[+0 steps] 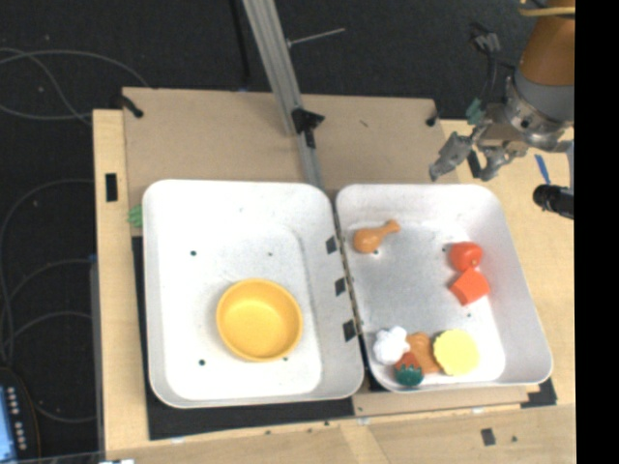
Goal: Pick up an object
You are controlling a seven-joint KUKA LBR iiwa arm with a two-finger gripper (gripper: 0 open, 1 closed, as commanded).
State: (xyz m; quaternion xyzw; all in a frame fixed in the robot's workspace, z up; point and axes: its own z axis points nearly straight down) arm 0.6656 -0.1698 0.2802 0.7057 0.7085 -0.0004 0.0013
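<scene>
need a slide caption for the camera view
Gripper hangs open above the right bin's far rim; yellow bowl sits in the left bin.

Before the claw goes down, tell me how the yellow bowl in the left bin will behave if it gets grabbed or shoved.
The yellow bowl looks like thin, smooth plastic, so it is probably light and stiff. Sitting upright on the left bin's flat floor, it would likely slide rather than tip when pushed. Its round, glossy rim may slip in a pinch from the claw.
</scene>
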